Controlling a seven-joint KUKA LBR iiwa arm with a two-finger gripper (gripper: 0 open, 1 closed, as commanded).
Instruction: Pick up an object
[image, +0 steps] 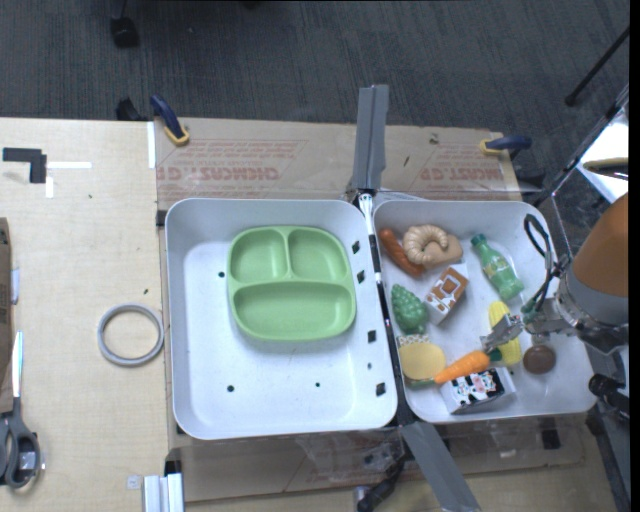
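Camera view: we note the gripper (512, 330) low in the right bin (520, 215), over a yellow toy (503, 334) just above the carrot (462, 366). We cannot tell its opening. Left bin (200, 390) holds a green plate (292, 283).

Red print runs across the cardboard sheet (330, 160) at the frame's top — upside down, too blurred to read.

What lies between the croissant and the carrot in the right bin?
In the camera view, a small orange-and-white carton lies between the croissant and the carrot.
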